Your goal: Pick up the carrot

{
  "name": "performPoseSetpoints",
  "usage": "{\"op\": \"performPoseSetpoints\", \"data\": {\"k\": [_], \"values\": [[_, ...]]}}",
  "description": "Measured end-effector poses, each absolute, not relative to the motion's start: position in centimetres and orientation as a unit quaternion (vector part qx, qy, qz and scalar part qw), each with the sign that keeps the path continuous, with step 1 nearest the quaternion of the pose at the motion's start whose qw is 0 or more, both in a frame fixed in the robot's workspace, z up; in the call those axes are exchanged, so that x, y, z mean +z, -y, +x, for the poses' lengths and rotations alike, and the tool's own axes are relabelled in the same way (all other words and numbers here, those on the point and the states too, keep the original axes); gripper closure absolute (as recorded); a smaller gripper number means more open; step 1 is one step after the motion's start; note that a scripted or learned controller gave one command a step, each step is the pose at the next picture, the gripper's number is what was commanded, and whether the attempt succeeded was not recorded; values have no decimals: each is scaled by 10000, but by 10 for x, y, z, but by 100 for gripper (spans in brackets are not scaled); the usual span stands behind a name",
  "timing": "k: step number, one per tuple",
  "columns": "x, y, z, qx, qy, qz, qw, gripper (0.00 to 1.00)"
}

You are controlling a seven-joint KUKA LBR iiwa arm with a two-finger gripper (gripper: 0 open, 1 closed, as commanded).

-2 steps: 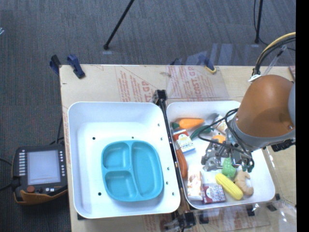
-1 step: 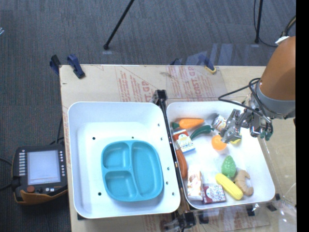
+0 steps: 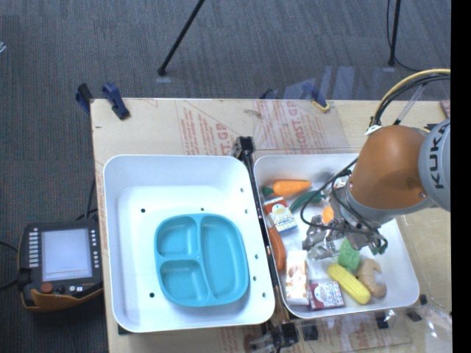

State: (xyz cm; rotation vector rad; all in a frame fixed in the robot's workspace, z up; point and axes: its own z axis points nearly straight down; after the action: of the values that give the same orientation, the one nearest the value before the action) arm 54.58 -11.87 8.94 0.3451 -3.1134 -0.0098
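Jaws of the gripper hang low inside the right bin, amid the clutter; whether they are spread or pressed together cannot be told, as the wrist and its fittings mask them from above. Nothing is seen between them.

Carrot lies on its side toward the far left corner of that bin, up and to the left of the jaws and apart from them, green top pointing left. A small carton sits between carrot and jaws. A corn cob lies just below and right of the jaws.

Assessment: approach step; no grasp of the carrot made. Next move, by judgement, calls for lifting clear, shifting up-left over the carrot's middle, aligning across its width, then descending.
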Motion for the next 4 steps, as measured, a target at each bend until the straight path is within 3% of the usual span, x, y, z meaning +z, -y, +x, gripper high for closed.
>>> {"op": "performPoseSetpoints", "data": {"k": [1,2,3,4], "values": [[187,27,566,-17,9999,-137,-15,100],[125,86,534,-12,9996,273,50,100],[213,47,565,-11,9990,-456,-23,100],[194,88,520,-5,9920,-1261,31,100]]}}
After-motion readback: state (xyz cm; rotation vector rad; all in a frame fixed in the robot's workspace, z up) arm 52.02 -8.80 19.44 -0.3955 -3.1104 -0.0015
